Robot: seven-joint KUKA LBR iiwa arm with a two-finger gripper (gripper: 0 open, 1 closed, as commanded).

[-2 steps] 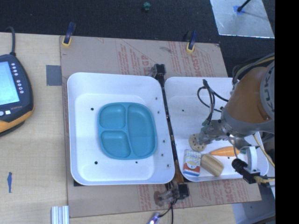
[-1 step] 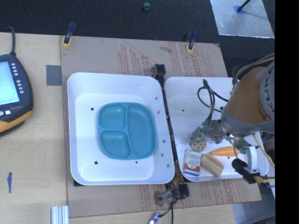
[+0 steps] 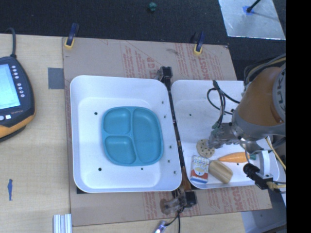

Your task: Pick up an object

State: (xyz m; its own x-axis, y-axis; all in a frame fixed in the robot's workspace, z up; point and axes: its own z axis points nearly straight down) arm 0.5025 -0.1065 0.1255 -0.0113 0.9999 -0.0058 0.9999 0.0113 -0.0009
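We could not see the gripper (image 3: 217, 139) fingers clearly; the arm (image 3: 260, 101) hid part of the right bin (image 3: 194, 98)

blue divided plate (image 3: 132, 135) in left bin (image 3: 82, 130).

One fixed camera above the table (image 3: 39, 144), looking down at a slant, both white bins (image 3: 121, 89) in frame, arm (image 3: 260, 103) entering from the right

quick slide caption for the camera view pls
End effector lowered into the right bin beside a carrot, wooden block and small carton; blue divided plate in the left bin.
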